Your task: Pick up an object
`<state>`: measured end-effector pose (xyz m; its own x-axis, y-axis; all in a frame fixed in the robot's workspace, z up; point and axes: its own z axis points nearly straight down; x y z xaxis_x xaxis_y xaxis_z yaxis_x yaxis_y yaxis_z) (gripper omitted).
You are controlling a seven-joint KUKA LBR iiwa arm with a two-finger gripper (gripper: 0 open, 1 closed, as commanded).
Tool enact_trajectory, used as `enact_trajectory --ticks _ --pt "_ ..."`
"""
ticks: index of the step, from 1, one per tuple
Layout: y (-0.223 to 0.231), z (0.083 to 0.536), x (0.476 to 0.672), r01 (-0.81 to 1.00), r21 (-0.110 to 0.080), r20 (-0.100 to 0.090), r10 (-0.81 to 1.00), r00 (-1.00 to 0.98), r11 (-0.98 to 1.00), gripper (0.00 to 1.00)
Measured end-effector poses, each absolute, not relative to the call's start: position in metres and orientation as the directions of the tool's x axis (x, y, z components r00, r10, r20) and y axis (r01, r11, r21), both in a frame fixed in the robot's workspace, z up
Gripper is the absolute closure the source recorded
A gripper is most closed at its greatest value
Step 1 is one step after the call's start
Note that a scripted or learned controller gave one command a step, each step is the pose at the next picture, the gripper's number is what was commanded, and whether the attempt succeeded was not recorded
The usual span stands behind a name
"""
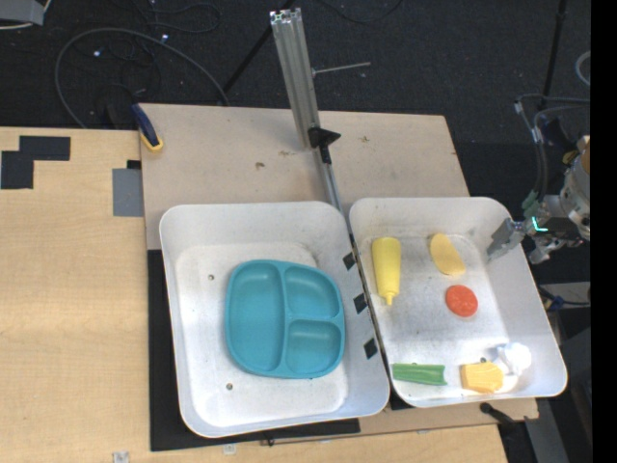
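glossy teal plate (285, 318), speckled bin (415, 340), possibly rubbery red ball (462, 301)

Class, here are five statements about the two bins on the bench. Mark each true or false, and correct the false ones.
1. The teal tray lies in the left bin. True.
2. The yellow bottle lies in the left bin. False: it lies in the right bin, near its left wall.
3. The red ball rests on the teal tray. False: it sits on the right bin's floor, apart from the tray.
4. The green piece lies near the front edge of the right bin. True.
5. The gripper is over the left bin. False: it is at the right bin's right rim, touching none of the objects.
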<state>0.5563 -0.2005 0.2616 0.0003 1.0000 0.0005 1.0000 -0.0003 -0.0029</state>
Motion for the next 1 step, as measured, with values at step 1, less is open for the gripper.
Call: enact_trajectory --ticks 1 --pt "-0.2006 0.2625 0.5568 1.0 -0.001 0.0 1.0 0.0 0.0 0.0"
